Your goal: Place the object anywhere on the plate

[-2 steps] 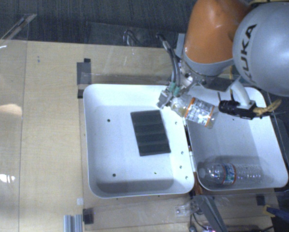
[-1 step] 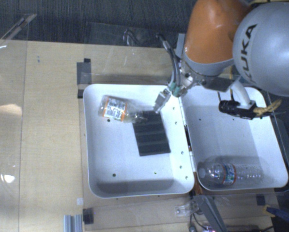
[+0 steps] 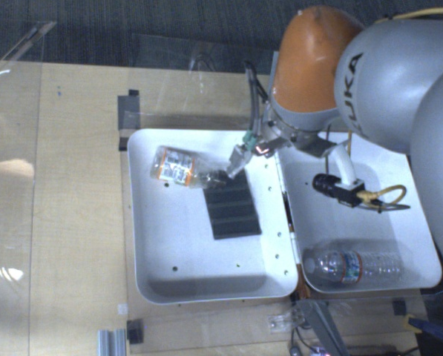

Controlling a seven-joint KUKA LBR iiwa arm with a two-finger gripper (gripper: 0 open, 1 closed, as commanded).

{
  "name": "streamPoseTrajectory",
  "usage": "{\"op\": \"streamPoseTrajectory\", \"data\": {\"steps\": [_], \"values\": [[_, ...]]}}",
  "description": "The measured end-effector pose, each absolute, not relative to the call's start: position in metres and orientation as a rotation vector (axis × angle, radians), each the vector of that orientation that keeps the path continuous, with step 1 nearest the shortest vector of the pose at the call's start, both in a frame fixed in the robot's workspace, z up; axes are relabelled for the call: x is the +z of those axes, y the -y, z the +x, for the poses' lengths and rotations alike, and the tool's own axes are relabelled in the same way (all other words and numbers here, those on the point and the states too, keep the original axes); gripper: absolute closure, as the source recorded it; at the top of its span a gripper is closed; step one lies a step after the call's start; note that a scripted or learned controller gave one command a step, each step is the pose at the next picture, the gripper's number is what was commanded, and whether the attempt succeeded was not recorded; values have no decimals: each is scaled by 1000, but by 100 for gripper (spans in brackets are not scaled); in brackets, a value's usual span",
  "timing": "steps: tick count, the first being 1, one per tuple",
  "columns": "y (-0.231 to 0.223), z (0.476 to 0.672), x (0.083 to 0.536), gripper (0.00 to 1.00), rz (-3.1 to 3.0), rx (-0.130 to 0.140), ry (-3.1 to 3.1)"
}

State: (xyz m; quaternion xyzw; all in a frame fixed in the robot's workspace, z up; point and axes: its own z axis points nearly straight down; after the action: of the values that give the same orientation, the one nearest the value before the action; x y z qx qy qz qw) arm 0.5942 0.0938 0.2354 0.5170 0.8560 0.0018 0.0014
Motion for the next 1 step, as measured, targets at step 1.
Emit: {"op": "streamPoseTrajectory", "data": {"steps": [1], "values": [[-148, 571, 252, 0, 1246, 9, -2878]]}}
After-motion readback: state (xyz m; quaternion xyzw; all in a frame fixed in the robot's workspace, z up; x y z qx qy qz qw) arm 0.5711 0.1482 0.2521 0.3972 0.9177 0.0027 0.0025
